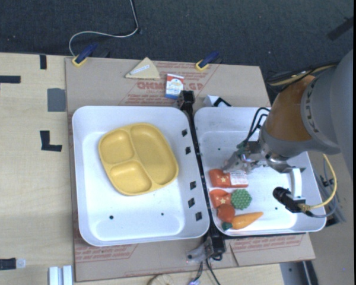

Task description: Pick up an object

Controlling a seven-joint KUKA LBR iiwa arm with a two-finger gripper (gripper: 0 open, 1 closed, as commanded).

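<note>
In the right bin (225, 129) several toy foods lie along the near left side. A red piece with a white label (221, 178) sits farthest back, with a green broccoli (241, 199) beside an orange-red piece (218, 196), a red piece (226, 211) and an orange carrot (247, 219) in front. My gripper (242, 161) is low in this bin, just above and right of the labelled red piece, seemingly touching its white end. Nothing is visibly lifted.
The left bin (86, 159) holds a yellow divided plate (137, 158). A small red and white box (174, 86) and a tan wedge (144, 69) lie on the cardboard behind the bins. The arm's grey and orange body (302, 117) covers the right bin's far right side.
</note>
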